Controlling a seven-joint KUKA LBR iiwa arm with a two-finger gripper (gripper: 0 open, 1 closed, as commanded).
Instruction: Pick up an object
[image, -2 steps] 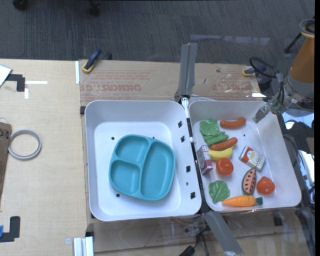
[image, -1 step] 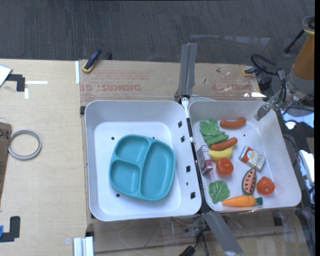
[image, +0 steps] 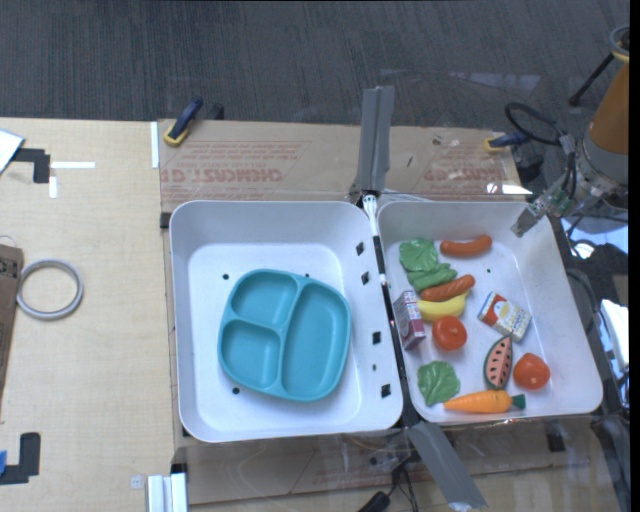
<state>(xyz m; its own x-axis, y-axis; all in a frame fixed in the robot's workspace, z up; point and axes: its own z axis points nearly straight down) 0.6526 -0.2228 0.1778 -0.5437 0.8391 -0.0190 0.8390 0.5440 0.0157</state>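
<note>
Item: gripper (image: 528, 220), finger state cannot be told, poised over the right bin's (image: 560, 262) far right corner; nearest pick, sausage (image: 466, 244), lies just inside that corner—descend centred across its narrow width, clear of wall.

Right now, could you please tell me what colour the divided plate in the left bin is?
The divided plate is teal blue, seen clearly in the camera view.
</note>
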